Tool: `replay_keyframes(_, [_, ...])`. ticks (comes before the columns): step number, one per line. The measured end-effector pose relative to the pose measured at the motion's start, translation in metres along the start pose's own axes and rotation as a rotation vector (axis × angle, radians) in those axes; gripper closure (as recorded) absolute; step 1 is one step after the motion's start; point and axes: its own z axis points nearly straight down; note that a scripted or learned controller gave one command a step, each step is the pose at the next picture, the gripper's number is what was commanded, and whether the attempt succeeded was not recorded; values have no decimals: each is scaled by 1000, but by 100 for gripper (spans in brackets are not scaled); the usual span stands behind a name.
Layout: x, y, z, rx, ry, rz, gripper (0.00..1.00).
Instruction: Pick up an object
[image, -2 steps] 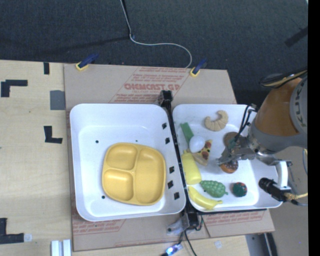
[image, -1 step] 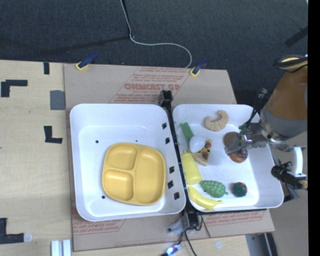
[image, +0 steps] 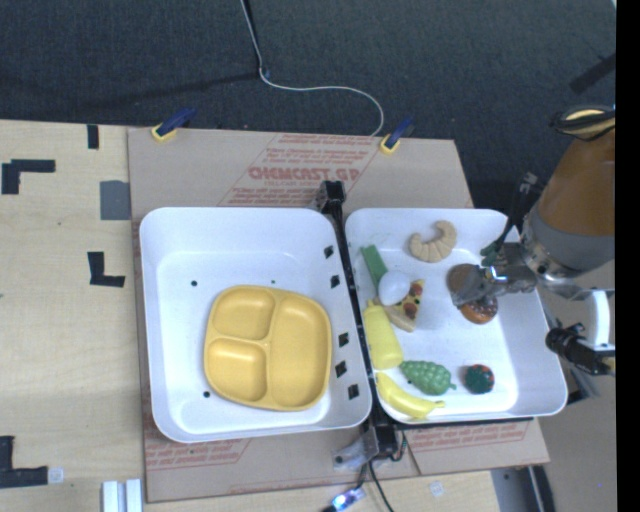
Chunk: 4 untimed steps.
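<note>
Dark carpet floor (image: 120, 60) up top, white cable (image: 300, 85) trailing across it. Wooden worktop (image: 60, 300) below with black tape marks, and a brown cardboard sheet (image: 300, 170) with red print clipped on by two blue-yellow clamps at its top edge.

Two white bins side by side on the cardboard, touching along the middle. Left bin (image: 170, 240) holds one yellow divided plate (image: 268, 346), three compartments, sitting lower centre, nothing on it.

Arm (image: 580, 200) comes in from the right, orange band over grey wrist, hanging over the right bin's right wall. Claw (image: 470, 290) sits low over the right bin (image: 500, 225), in its upper right part, just above a brown round item (image: 478, 310) that it overlaps. Can't tell whether that item is between the fingers, can't tell whether the claw is released or clenched.

Right bin contents, pick candidates, all toy food:
- yellow corn-like piece (image: 382, 338) along the left wall, upright-ish
- banana (image: 405, 400) at the lower left corner, just below the corn
- croissant (image: 432, 241) near the top, apart from the rest
- green stick (image: 373, 266) top left, tilted, by the divider
- green bumpy fruit (image: 427, 376) lower centre, touching the banana
- white-and-brown slice (image: 403, 300) centre left, beside the corn
- small dark red-green ball (image: 479, 379) lower right, alone
</note>
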Motion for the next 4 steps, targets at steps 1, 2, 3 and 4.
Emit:
replay_keyframes(1, [18,44,6,-1,0,-3,100])
replay_keyframes(2, [56,85,6,-2,1,-5,100])
replay_keyframes(3, [66,130,-4,-3,-1,-3,100])
replay_keyframes(4, [85,138,5,0,-2,-1,100])
